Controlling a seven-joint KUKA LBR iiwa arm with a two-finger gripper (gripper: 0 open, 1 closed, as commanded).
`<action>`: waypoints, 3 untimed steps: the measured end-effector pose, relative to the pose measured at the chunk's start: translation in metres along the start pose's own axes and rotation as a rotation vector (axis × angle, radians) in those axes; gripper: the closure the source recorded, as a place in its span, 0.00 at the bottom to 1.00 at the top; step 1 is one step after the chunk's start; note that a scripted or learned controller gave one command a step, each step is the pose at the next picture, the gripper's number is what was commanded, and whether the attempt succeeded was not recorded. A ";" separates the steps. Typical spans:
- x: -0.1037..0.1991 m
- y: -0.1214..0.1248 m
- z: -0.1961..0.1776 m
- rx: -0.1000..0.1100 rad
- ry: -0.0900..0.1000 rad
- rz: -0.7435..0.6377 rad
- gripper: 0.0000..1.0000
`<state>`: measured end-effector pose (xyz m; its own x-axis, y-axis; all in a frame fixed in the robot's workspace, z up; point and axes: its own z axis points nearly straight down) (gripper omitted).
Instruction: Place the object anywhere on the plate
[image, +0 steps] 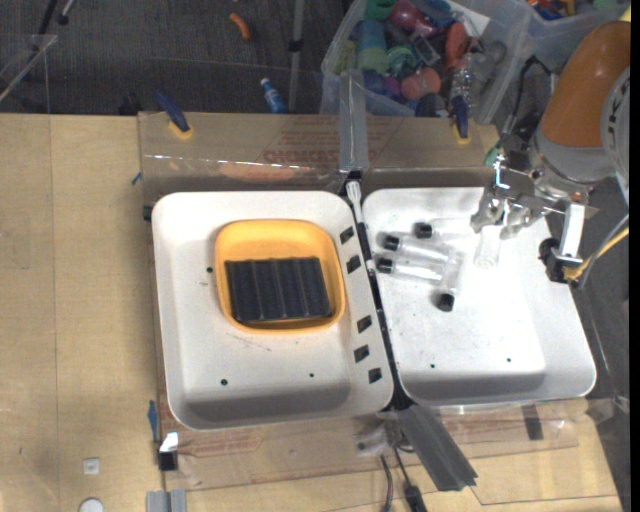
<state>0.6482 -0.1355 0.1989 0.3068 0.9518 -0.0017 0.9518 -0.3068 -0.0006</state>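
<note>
The yellow plate (278, 238) sits in the left bin (180, 300), with a dark ribbed insert (276, 288) lying across its middle. The objects to move lie in the right bin (520, 340): several small clear vials with black caps, one (405, 243) near the dividing wall, a second (410, 267) just below it, a loose-looking black-capped piece (444, 298) a little lower, and another cap (424, 231) nearer the back. The claw (492, 215) hangs above the back right part of that bin, apart from the vials, and something clear and pale (487, 250) appears just beneath it; whether that is a vial in its grip or merely glare on the white floor cannot be told, nor can how wide the claw stands. The step in hand looks like the pick, so the work is barely begun. To do it well, the claw should choose one vial that lies free of its neighbours, line its fingers across the vial's short axis instead of along it, and descend straight so the round body does not roll away. Clear plastic on white is easy to miss, so the black cap is the surer landmark. Once a vial is lifted, it should clear the dividing wall with room to spare and then be lowered onto the ribbed insert, where the grooves should stop it rolling off the plate.
</note>
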 end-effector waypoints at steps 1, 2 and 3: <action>0.015 0.015 -0.008 -0.003 0.000 -0.088 1.00; -0.004 0.021 -0.049 -0.002 0.001 -0.114 1.00; -0.009 0.023 -0.072 -0.005 0.001 -0.337 1.00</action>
<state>0.6676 -0.1513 0.2710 -0.0248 0.9997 -0.0017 0.9997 0.0248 0.0041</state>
